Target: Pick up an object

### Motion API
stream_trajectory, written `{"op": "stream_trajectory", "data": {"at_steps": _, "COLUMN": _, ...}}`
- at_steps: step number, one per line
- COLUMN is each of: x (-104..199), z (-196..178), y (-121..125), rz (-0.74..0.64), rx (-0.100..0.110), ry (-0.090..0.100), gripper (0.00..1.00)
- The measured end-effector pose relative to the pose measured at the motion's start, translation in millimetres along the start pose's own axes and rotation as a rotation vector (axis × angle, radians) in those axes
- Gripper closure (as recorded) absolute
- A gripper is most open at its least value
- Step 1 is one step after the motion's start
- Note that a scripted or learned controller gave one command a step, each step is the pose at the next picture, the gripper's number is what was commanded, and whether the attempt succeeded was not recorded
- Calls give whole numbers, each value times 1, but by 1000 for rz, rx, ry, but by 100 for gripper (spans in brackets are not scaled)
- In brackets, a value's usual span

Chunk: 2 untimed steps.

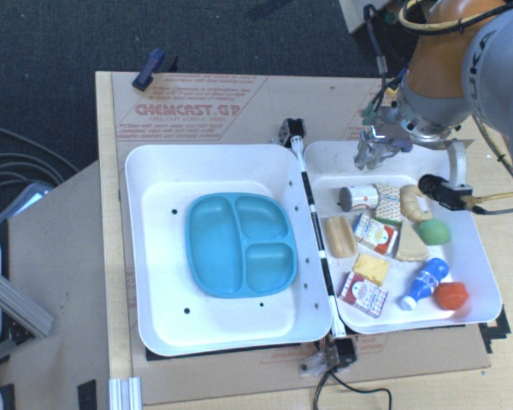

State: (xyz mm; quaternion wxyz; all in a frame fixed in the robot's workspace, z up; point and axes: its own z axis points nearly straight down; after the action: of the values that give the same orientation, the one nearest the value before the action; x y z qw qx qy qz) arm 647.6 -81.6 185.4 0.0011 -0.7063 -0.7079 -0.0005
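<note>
The right bin (pixel 487 267) holds several small items. Among them are a grey-ended can (pixel 359 197), a tan potato-like piece (pixel 413 203), a green ball (pixel 435 231), a bread roll (pixel 339 236), a red-and-white carton (pixel 376 234), a yellow cheese wedge (pixel 372 268), a blue bottle (pixel 423 282) and a red tomato (pixel 451 295). My gripper (pixel 374 152) hangs over the far left corner of this bin, just beyond the can, with nothing seen in it.
The left bin (pixel 145 186) holds a blue divided plate (pixel 239 244). A black clip (pixel 292 130) sits where the bins meet at the back. A black part with a cable (pixel 443 191) juts over the right bin's far side. A blue object (pixel 149 68) lies on the board's far left corner.
</note>
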Motion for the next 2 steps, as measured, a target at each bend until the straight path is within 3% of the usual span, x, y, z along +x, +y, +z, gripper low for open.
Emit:
{"op": "stream_trajectory", "data": {"at_steps": 1, "x": -1, "z": 1, "y": 0, "rz": 2, "rx": 1, "ry": -1, "gripper": 0}}
{"op": "stream_trajectory", "data": {"at_steps": 2, "x": -40, "z": 102, "y": 18, "rz": 3, "rx": 3, "ry": -2, "gripper": 0}}
